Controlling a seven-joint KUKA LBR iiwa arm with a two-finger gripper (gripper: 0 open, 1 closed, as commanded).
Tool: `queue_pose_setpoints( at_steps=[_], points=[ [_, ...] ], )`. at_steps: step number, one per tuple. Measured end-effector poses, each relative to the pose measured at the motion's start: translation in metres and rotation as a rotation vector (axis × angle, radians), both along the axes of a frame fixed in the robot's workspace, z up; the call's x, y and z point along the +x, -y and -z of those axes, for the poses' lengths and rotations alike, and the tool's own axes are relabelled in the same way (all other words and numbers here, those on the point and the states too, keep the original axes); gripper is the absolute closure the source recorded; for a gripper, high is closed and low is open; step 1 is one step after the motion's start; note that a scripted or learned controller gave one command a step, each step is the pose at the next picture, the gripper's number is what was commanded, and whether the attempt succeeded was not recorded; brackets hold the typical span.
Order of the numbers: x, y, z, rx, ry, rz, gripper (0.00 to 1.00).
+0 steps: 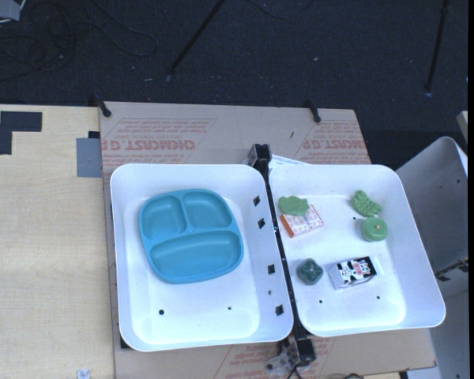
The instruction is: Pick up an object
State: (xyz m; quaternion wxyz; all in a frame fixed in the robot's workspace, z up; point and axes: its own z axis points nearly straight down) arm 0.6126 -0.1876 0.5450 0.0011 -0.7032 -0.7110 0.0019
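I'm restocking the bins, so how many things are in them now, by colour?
Blue: 1, the divided plate
Green: 4, toys
Orange and white: 1, the carton
Black and white: 1, the box
Total: 7

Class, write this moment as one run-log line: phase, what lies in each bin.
phase: before pick | left bin: blue divided plate | right bin: green toys, small card, black-and-white box
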Motion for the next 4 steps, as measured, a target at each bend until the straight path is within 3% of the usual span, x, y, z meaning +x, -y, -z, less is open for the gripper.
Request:
queue_pose_setpoints(
  at_steps=[1, 2, 3, 4],
  points=[
    [-0.033, -0.097, 0.007, 0.004, 0.001, 0.002, 1.00],
    [-0.045, -0.174, 0.105, 0.003, -0.010, 0.004, 1.00],
    [-0.045, -0.268, 0.010, 0.004, 0.011, 0.000, 1.00],
    [-0.116, -0.298, 0.006, 0.002, 0.001, 0.005, 1.00]
  ],
)
